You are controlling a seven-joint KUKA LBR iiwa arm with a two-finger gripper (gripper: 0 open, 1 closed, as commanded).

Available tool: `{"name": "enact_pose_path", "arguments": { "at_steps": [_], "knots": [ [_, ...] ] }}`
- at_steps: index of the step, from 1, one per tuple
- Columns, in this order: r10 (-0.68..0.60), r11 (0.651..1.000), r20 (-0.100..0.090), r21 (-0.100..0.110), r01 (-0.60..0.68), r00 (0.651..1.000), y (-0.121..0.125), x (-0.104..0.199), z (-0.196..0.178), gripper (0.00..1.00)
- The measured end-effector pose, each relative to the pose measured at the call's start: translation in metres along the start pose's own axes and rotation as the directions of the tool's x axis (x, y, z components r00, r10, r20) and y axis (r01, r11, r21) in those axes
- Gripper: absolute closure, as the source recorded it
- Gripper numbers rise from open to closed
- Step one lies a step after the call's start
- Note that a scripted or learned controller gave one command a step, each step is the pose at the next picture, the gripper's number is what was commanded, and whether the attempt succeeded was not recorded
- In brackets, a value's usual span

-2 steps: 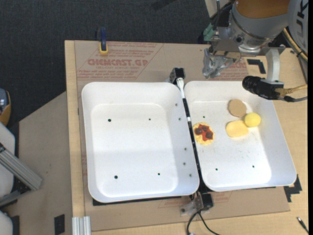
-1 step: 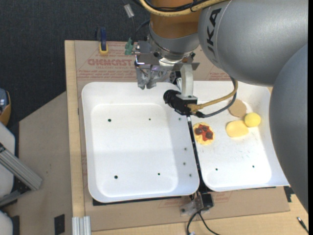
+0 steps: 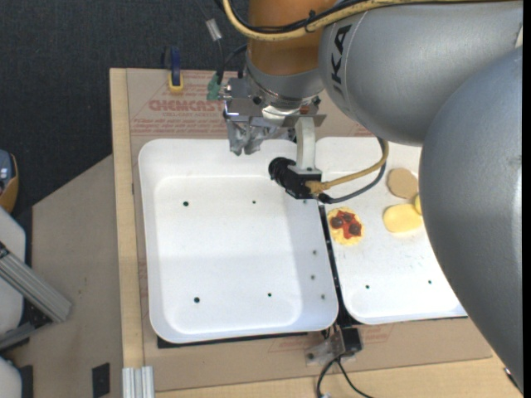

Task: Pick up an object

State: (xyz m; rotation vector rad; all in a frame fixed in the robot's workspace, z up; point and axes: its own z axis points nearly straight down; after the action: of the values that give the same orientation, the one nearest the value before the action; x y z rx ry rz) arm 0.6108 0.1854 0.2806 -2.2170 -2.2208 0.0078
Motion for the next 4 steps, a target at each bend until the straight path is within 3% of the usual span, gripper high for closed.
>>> {"name": "enact_pose_path", "arguments": {
  "at_steps": [1,2,3,4],
  "knots": [
    [0.002,1.000,-0.001,-0.003,-0.002,1.000,-0.004,-0.009,-0.009,1.00],
    [0.007,1.000,-0.001,-0.013,-0.007,1.000,-0.007,-0.073,-0.076,1.00],
    [0.005,1.000,0.001,0.002,-0.005,1.000,-0.007,-0.086,-0.005,1.00],
    [0.009,1.000,0.002,0.006,-0.009,1.000,-0.047,-0.139,0.071,1.00]
  ]
}}
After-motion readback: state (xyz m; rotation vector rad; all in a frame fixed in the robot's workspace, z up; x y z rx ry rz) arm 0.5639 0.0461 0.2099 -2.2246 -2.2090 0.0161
